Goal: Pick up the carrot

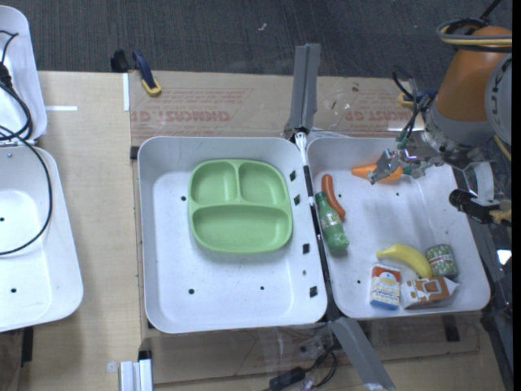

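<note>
- The carrot point(370, 170) lies in the right bin point(472, 296), close to that bin's far edge and roughly midway along it, its thin tip pointing toward the left bin point(163, 300).
- Your tool point(389, 169) sits right at the carrot's thick end, reaching in from the bin's far right corner. I cannot tell whether it is spread or pressed together, nor whether it has the carrot pinched, so treat the grasp as unproven.
- Before you lift, make sure the tool straddles the carrot across its narrow width, not along its length; a tapered shape tends to squirt out toward the thin end.
- Aim for the thicker half, where there is more to bite on, and come low enough that the grip lands on the carrot's sides, not its top.
- Mind the bin's far wall: the carrot is near it, so keep the tool's approach steep and its outer side off the rim.
- The sausage point(332, 195) and green bottle point(332, 226) lie along the bin's left edge, well apart from the carrot, so they should not interfere.
- The banana point(404, 257), can point(440, 261) and cartons point(403, 287) crowd the near right corner, out of your way.
- Lift slowly and straight up, and watch whether the carrot rises with the tool.
</note>
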Available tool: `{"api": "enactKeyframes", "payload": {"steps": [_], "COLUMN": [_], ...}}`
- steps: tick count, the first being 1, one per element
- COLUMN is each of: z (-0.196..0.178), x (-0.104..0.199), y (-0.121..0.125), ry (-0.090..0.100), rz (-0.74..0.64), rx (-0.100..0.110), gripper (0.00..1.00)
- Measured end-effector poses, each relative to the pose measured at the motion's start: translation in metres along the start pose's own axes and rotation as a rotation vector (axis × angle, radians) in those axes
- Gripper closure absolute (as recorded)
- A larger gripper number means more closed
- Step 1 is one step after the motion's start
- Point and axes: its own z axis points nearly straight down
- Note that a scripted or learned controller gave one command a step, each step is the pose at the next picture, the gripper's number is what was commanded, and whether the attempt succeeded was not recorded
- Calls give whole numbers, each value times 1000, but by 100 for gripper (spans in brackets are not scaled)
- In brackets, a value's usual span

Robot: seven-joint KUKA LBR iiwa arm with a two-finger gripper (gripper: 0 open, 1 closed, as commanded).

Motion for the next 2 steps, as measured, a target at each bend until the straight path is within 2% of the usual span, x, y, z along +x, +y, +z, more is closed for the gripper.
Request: {"api": "enactKeyframes", "payload": {"steps": [1, 2], "z": [-9, 53], "x": [-47, -11], "y": [-15, 23], "ry": [-2, 0], "rz": [125, 183], "rx": [-3, 0], "gripper": [0, 0]}}
